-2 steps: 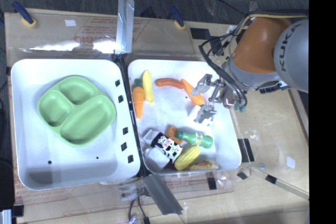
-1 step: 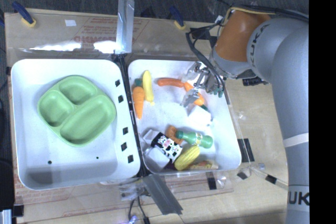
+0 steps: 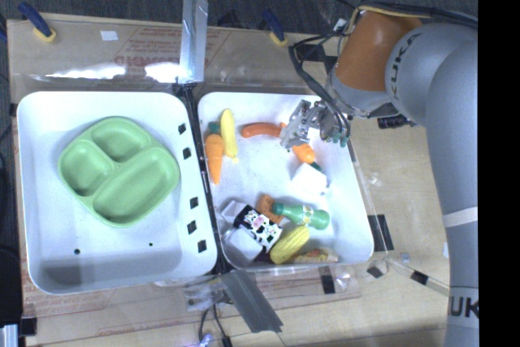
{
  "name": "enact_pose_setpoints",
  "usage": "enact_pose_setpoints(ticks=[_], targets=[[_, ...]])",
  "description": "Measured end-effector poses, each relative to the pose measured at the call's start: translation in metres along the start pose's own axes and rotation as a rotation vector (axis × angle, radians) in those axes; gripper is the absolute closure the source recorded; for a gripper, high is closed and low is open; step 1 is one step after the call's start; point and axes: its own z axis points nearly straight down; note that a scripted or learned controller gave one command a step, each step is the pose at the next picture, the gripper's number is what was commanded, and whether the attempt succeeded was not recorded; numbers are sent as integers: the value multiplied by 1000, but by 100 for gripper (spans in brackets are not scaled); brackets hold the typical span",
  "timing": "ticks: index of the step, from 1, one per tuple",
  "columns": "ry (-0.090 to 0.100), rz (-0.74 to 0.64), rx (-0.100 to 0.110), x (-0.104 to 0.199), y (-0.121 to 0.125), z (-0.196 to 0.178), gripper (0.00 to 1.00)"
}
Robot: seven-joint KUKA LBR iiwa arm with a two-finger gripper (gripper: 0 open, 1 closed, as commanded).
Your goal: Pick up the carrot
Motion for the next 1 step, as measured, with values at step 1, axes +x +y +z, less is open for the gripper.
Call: enact_pose_setpoints(ticks=[1], targets=[[23,115,0,39,14,-40,100]])
